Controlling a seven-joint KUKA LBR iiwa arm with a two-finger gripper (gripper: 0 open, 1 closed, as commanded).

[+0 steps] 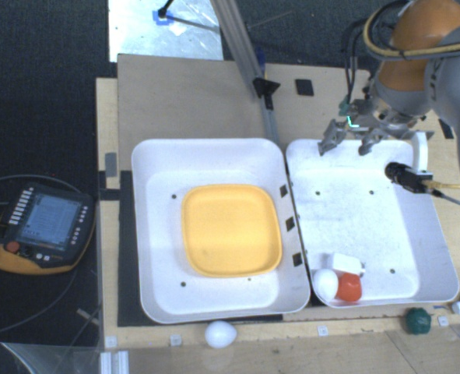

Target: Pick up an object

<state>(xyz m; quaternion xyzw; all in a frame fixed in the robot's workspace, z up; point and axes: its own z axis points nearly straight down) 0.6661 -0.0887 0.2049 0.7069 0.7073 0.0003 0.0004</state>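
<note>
Grey arm tilted; gripper splayed over right bin

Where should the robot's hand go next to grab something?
Probably toward the near corner of the right bin. The end effector, fingers spread and holding nothing, hangs over that bin's far edge, while the things to grab, a red object, a white ball and a small white block, sit bunched in the near left corner.
</note>
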